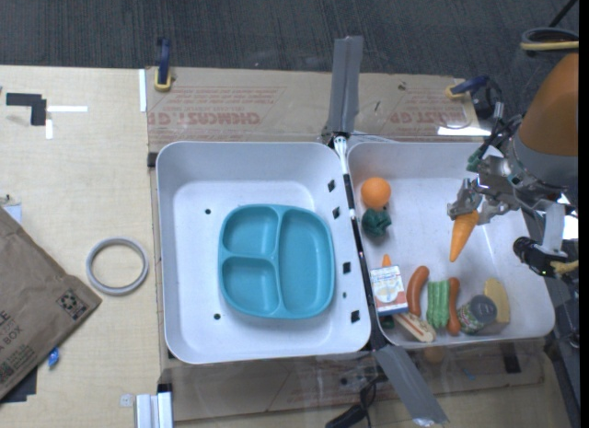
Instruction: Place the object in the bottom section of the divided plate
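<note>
A teal divided plate [276, 260] lies in the middle of the left white bin [184, 187], with two small sections on its left and one long section on its right. Over the right bin [419, 164], my gripper [472, 212] is shut on the thick end of an orange toy carrot [459, 237]. The carrot hangs point-down, lifted above the bin floor and well to the right of the plate.
Several toy foods lie in the right bin: an orange [375, 192], a green piece [375, 223], a small carton [387, 289], a sausage [418, 284], a cucumber [437, 303], a can [479, 314] and a cheese wedge [498, 295]. A tape ring [118, 264] and a cardboard box [32, 306] sit left of the bins.
</note>
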Robot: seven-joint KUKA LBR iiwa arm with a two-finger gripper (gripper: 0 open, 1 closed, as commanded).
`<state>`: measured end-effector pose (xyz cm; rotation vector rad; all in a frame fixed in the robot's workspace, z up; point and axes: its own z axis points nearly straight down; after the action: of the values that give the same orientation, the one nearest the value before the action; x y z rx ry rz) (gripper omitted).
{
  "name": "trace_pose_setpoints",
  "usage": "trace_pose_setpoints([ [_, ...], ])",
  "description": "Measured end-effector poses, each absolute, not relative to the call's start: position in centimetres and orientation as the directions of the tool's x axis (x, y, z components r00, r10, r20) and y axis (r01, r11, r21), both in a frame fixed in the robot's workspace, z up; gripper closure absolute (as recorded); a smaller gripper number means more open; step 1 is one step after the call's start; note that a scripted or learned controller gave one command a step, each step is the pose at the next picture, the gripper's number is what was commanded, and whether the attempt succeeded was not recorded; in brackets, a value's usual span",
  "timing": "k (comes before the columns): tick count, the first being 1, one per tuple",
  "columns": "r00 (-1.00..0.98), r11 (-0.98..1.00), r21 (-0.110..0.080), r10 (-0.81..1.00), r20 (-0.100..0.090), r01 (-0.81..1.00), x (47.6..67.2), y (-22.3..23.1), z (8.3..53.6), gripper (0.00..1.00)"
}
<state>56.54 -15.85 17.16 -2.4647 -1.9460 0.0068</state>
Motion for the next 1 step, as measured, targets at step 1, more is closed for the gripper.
trace_pose_setpoints([
  [1, 0.444, -0.444, -0.003, 0.896, -0.002, 0.896, 55.99, -5.1, 19.06, 1.0],
])
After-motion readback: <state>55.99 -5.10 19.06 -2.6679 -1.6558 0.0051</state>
